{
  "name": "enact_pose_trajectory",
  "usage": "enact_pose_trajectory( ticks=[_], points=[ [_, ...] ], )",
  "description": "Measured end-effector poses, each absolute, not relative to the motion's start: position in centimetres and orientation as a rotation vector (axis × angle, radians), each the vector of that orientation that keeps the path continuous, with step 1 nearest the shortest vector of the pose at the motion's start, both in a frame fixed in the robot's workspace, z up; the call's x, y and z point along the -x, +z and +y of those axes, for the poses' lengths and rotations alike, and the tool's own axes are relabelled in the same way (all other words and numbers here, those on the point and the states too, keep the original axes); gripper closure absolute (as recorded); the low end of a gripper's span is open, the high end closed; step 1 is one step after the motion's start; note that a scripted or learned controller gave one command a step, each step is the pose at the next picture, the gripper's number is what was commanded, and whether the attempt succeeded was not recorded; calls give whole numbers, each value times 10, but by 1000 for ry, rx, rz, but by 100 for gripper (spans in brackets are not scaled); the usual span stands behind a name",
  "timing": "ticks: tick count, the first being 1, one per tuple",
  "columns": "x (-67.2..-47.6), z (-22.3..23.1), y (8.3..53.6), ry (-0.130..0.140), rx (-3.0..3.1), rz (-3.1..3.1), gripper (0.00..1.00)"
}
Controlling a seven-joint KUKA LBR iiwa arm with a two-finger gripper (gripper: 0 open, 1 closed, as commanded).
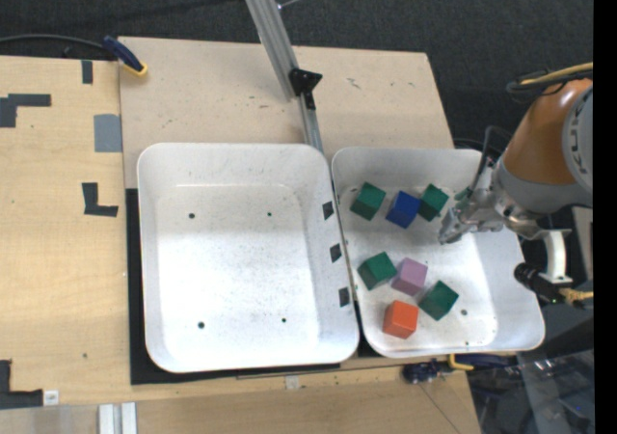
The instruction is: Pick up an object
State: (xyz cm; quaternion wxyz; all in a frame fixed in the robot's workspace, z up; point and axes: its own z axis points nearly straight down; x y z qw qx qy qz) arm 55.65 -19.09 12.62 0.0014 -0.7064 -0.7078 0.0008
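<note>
Several small blocks lie in the right bin. Along its far part sit a green block, a blue block and another green block. Nearer the front are a green block, a purple block, a dark green block and an orange-red block. My gripper hangs low over the right bin, just right of the far green block and slightly nearer than it. The grey wrist above hides its tip.
The left bin stands beside the right one, their rims meeting at the middle. A slanted metal bar runs down from the top to the bins' far edge. The arm's orange band overhangs the right bin's right side.
</note>
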Motion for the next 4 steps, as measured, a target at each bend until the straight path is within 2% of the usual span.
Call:
enact_pose_trajectory(
  ticks=[2,4],
  points=[
    [-562,-191,243,-3,2223,-2227,100],
    [-551,-88,222,2,2213,-2225,100]
  ],
)
